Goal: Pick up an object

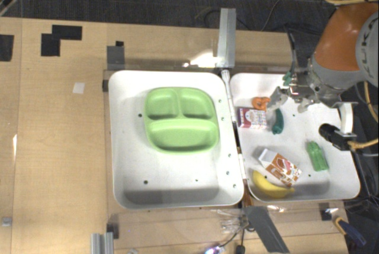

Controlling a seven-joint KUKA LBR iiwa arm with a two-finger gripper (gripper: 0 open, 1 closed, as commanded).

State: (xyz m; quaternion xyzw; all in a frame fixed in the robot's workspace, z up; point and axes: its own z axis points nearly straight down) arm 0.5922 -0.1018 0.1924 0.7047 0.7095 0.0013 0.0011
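My gripper (290, 101) hangs over the back of the right bin (343, 187), fingers spread open with nothing between them. Just below its left finger lies a teal object (277, 121). To the left of that are a small orange item (259, 103) and a white and maroon carton (251, 118). A green bottle (317, 156) lies toward the right side of the bin. A white and orange box (278, 167) and a banana (271, 185) lie near the bin's front edge.
The left bin (127, 187) holds a green divided plate (180, 118) in its middle. A metal post (227, 39) stands behind the seam between the bins. The arm's orange band (343, 34) rises at the right.
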